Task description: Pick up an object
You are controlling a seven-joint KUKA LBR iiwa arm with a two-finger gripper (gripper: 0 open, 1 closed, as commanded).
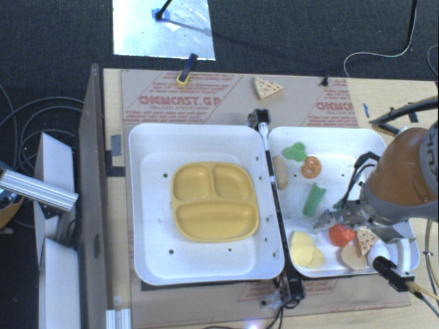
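claw low in right bin, beside green pepper and tomato; grip state unreadable. yellow tray in left bin.

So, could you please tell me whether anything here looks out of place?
Yes: a pizza slice toy lies on the cardboard behind the bins, outside both. The other toy foods sit in the right bin, by the gripper.

Yellow tray, white bins, seemingly red tomato
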